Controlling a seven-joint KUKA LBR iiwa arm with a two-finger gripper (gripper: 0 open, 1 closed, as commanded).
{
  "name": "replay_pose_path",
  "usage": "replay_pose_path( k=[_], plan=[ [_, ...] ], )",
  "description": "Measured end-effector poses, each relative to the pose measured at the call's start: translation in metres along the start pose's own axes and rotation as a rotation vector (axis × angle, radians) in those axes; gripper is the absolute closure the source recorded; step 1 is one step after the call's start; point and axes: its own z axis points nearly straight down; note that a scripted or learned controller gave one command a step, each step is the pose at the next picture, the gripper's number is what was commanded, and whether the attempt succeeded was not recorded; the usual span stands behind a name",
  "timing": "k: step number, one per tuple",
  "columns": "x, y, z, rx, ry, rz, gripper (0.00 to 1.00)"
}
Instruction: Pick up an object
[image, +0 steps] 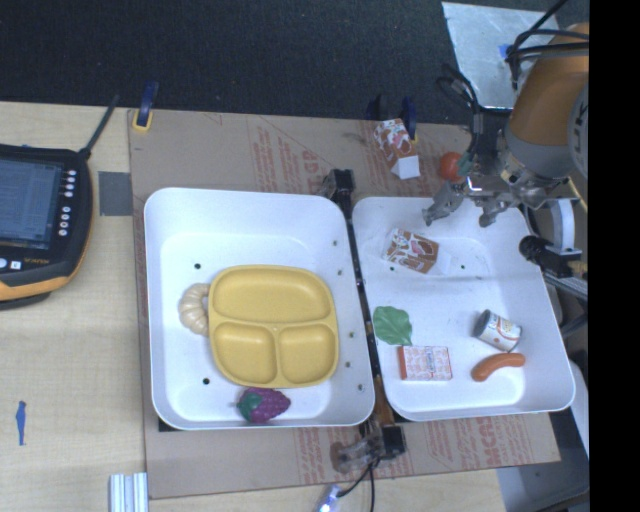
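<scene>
Pale wood bench (70, 380) carries two white bins. At upper right, the gripper (467, 208) hovers over the right bin (545, 330) rim, fingers (440, 210) spread and holding nothing. Below lie a snack packet (411, 250), green leaf (392, 324), can (497, 330), sausage (497, 366) and pink box (425, 362). The left bin (170, 300) holds a yellow tray (272, 325).

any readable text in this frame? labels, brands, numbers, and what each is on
Nothing reads clearly enough to quote.
Cardboard sheet under the bins: red printed lettering, too faint and blurred to read.
Small carton in the right bin: patterned print, illegible.
Pink packet: print too small.
Small can: label blurred.
Carton on the cardboard behind the bins: print illegible.
Pendant at left: screen and buttons too small to read.
</scene>
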Motion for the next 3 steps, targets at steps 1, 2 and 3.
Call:
replay_pose_path(
  k=[1,2,3],
  plan=[
    [-0.054,0.001,0.082,-0.004,0.001,0.002,0.0],
    [0.003,-0.016,0.055,0.0,0.001,-0.001,0.0],
    [0.046,-0.005,0.072,0.002,0.001,-0.001,0.0]
  ],
)
